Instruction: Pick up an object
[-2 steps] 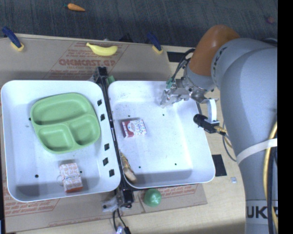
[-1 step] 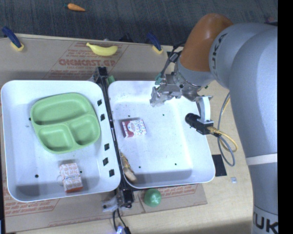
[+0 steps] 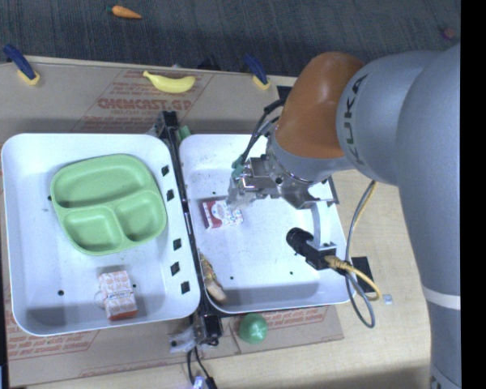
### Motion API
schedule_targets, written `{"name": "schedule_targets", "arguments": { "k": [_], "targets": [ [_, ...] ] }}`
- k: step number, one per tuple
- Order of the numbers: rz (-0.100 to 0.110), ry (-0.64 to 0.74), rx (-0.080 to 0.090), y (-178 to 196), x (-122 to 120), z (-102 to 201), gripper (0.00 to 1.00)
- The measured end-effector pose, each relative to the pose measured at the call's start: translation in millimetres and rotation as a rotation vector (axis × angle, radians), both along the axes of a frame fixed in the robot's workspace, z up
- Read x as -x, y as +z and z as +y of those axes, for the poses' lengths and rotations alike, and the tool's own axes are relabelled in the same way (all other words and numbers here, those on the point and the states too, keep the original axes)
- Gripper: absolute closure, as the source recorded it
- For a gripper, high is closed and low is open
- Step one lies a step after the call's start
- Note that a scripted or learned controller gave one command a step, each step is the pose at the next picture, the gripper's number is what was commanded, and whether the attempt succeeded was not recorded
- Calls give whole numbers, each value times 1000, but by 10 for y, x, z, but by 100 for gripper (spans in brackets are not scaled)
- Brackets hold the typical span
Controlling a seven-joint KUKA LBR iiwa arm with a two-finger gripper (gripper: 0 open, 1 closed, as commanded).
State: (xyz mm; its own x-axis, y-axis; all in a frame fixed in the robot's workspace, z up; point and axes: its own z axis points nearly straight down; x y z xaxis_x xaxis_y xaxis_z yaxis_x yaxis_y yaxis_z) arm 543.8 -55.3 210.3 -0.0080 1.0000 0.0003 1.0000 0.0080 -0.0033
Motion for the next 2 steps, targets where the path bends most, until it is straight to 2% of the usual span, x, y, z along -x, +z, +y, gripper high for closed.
{"name": "schedule_targets", "arguments": {
  "k": [1,2],
  "targets": [
    [0,-2,1,-1,1,-8,0],
    [0,-3,2,-187,301,-357,0]
  ]
}}
